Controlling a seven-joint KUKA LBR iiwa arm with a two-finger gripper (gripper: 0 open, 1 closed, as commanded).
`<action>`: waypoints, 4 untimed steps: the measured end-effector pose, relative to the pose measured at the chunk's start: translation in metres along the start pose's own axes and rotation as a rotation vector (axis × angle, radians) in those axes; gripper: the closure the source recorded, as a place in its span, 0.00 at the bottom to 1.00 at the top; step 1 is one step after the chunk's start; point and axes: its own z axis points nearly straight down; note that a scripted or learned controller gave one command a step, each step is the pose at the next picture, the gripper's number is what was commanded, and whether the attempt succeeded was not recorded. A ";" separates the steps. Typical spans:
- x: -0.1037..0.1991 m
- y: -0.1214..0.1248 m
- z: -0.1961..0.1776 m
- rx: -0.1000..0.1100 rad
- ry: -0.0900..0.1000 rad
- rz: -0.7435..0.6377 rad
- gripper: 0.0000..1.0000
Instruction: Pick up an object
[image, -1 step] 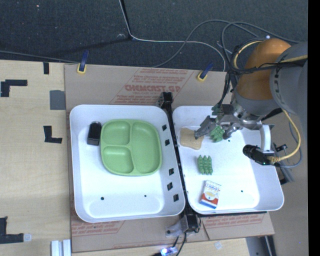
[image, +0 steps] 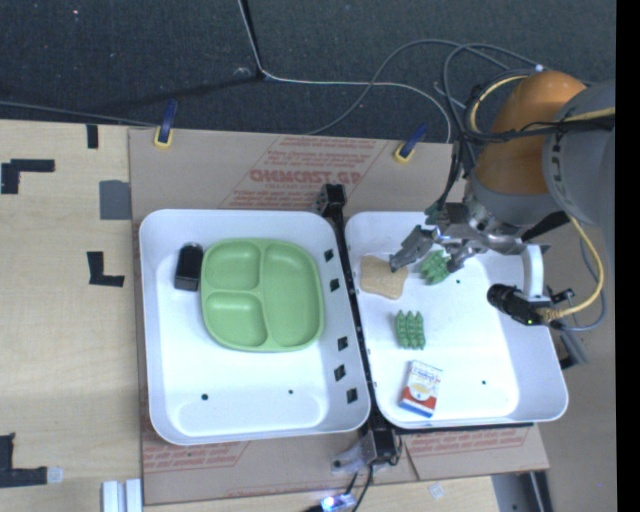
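Overhead, we see the tool (image: 432, 252) low in the right bin (image: 500, 395), its fingers spread and pinching nothing, a green block (image: 436, 267) just beneath, a tan piece (image: 381, 279) beside it.

Green divided plate (image: 263, 295) – white bins (image: 160, 330) – orange-banded grey arm (image: 535, 120)

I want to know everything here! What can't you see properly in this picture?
- Green toy under the metal two-finger gripper, camera view: partly covered by it; whether it is gripped can't be told.
- Small red, white and blue carton: print too small to read.
- Small black block beside the green divided plate: too dark to identify.
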 end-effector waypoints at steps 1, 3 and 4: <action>0.003 0.008 0.049 0.004 -0.001 -0.001 0.00; 0.005 0.016 0.113 0.000 -0.002 0.000 0.00; 0.005 0.017 0.103 -0.001 -0.001 -0.001 1.00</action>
